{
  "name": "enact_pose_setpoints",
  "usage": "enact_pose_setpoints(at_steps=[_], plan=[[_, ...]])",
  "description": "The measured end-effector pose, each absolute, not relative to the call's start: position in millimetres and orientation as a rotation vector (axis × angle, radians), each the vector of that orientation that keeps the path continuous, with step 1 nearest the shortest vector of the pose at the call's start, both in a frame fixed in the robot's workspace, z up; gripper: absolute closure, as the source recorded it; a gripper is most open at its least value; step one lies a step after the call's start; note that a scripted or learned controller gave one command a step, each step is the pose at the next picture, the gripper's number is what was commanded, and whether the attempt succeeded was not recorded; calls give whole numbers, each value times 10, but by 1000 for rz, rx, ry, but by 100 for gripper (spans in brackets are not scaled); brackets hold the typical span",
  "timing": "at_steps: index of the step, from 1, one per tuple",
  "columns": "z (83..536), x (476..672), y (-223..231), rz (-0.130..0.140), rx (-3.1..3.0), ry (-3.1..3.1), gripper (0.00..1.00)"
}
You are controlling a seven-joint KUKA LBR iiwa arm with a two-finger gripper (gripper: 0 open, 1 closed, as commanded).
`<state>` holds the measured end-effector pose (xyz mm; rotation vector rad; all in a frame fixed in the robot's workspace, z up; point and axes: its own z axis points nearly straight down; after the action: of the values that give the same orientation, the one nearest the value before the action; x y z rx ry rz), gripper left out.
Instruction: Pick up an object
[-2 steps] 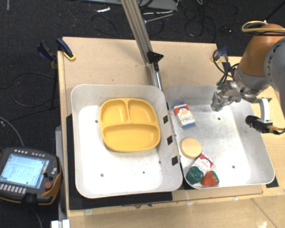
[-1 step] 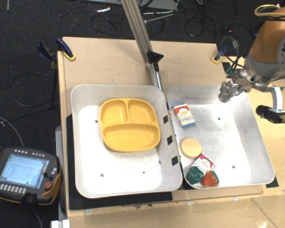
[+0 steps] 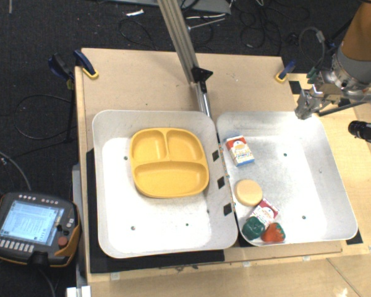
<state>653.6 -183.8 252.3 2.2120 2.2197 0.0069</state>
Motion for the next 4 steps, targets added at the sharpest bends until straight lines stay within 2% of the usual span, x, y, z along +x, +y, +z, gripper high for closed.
enact_pose_setpoints(at_steps=[1, 2, 3, 4], plan=[[2764, 6548, -1835, 4, 2215, 2222, 100], [2640, 6594, -1332, 2, 2214, 2230, 100], [2557, 6450, -789, 0, 2214, 2231, 100], [2613, 6412, -269, 2, 2214, 2231, 100]])
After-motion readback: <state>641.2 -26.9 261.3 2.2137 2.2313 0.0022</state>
